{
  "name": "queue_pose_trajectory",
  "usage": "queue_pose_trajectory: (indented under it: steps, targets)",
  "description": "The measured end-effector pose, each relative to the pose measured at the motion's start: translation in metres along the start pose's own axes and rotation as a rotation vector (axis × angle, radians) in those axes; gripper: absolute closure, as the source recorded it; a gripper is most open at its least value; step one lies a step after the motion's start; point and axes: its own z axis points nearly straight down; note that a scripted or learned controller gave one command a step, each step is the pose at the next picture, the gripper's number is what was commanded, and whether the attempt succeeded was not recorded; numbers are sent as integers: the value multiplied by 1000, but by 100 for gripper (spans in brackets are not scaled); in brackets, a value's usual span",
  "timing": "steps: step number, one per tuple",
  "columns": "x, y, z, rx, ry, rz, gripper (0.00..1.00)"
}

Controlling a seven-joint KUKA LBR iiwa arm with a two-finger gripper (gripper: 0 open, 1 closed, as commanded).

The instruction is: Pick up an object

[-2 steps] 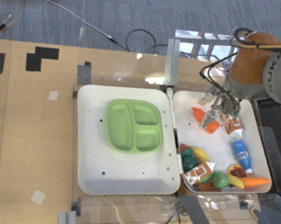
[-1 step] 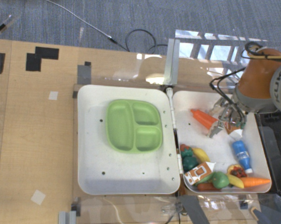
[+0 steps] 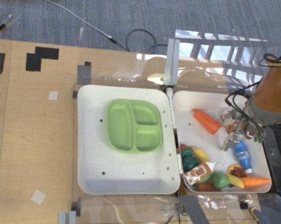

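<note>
Over the right-hand part of the right bin (image 3: 195, 137), low above the floor: gripper (image 3: 236, 138), under the grey wrist and orange band of the arm (image 3: 273, 92). Cannot tell whether open or shut; metal parts and cables blur together there. Nothing visibly gripped.

Just below and slightly right of the gripper, flat on the bin floor: a blue bottle (image 3: 242, 156), white cap at its lower end, upper end right at the gripper's tip. Cannot tell whether touching.

To the left of the gripper, apart from it: an orange carrot-like piece (image 3: 206, 121), lying at a slant with bare floor around it.

Along the near edge of the same bin, a crowded row: dark green toy (image 3: 188, 158) by the left wall, yellow banana (image 3: 201, 155) beside it, small orange-and-white carton (image 3: 198, 172) below those, green round fruit (image 3: 220, 180), second yellow banana (image 3: 235, 182), a red piece (image 3: 238, 172) just under the bottle's cap, and an orange carrot (image 3: 256, 182) at the right corner. Packed close, several touching or overlapping.

In the left bin (image 3: 84, 176), well apart from the gripper: a green divided plate (image 3: 133, 126), flat near the middle.
</note>
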Motion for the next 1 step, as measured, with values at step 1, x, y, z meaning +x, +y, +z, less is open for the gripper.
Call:
queue_pose_trajectory:
  steps: [1]
  targets:
    - [23,18,-1,-1,-3,30,0]
